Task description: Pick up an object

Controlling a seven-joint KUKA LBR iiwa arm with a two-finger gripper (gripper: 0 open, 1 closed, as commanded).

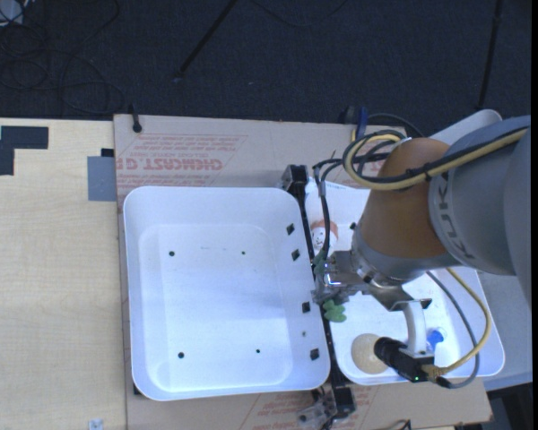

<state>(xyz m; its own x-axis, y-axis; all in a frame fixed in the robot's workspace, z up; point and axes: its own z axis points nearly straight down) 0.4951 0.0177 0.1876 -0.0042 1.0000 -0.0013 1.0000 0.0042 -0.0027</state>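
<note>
My gripper [327, 292] hangs low at the left wall of the right bin [490, 363], under the orange band of the arm [403, 213]. A small green object [335, 313] lies right below the gripper, touching or nearly touching it; whether it is held I cannot tell. A tan round object [367, 352] rests at the bin's front. To its right lies a small blue object [436, 337]. An orange and white item [321, 234] sits near the bin's left wall, farther back. The arm hides much of the right bin.
The left bin [215, 285] stands beside the right one, and their walls meet under the gripper. Black clips [296, 256] line that shared wall. Yellow and black cables [377, 150] loop around the arm. Cardboard [179, 159] lies under both bins.
</note>
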